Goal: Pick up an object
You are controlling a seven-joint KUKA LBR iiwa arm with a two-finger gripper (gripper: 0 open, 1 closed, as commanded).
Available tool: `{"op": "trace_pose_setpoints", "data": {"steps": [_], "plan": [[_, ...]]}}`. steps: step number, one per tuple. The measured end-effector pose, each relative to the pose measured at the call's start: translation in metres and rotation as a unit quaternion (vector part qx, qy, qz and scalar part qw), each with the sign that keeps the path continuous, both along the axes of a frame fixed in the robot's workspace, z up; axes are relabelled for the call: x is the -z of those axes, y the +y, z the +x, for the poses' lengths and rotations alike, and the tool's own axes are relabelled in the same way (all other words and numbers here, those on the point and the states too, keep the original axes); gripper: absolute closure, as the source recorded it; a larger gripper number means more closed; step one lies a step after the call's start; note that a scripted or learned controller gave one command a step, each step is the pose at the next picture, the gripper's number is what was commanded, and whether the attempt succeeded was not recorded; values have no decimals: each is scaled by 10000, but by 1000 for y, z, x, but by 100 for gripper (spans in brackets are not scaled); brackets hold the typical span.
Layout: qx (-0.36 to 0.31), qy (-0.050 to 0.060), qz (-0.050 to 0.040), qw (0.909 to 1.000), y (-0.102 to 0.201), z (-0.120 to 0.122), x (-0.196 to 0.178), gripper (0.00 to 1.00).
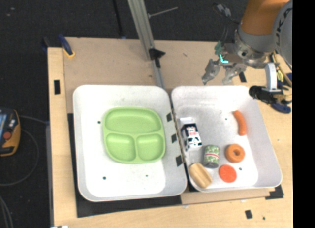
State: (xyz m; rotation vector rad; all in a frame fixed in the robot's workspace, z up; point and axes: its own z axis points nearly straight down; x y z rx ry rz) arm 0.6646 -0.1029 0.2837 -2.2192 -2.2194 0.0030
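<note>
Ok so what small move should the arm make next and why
Probably bring the gripper forward and down toward the orange hot dog. It hovers above the right bin's far rim with nothing between its fingers, and that piece lies nearest, apart from the others.

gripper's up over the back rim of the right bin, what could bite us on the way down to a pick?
1. The small items crowd the front of the right white bin: green can, black-and-white carton, tan bread roll. Fingers may nudge a neighbour.
2. The gripper hangs near the bin's rim; a straight descent might clip it.
</note>
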Motion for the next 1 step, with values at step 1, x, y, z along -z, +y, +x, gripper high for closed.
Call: {"op": "trace_pose_setpoints", "data": {"steps": [1], "plan": [[-3,-26,-3,10000,0,1,-3,0]]}}
